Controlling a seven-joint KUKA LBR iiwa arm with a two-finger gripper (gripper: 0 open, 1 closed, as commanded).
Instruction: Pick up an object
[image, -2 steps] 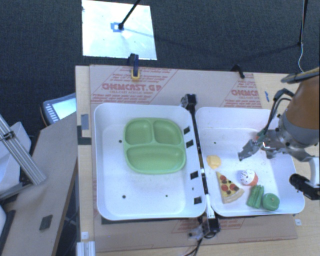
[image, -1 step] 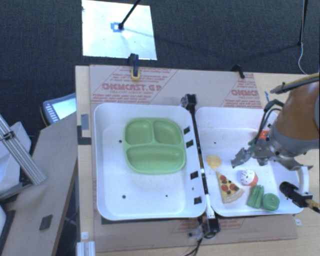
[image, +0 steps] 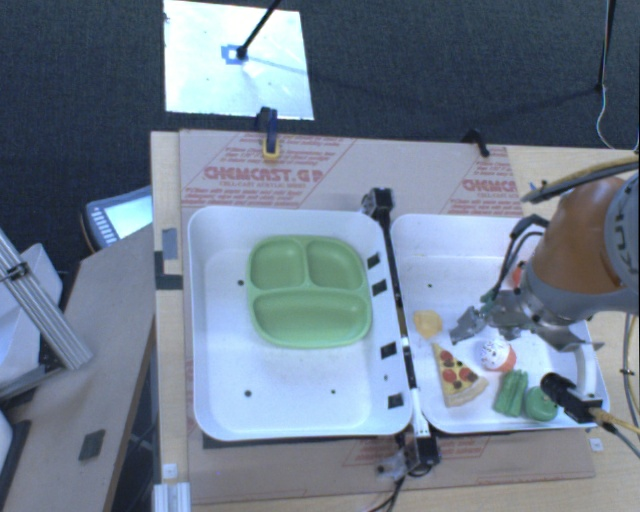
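Toy pizza slice (image: 458, 377) lies unlifted in right bin (image: 440, 250); gripper (image: 487, 322) hovers above, spread, grasping nothing. Pick pending.

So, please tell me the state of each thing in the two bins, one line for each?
Green divided plate: flat in left bin, nothing on it.
Pizza slice: flat in right bin.
Yellow piece: lying loose.
Green toy: lying near front wall.
Gripper: low over white-orange toy.
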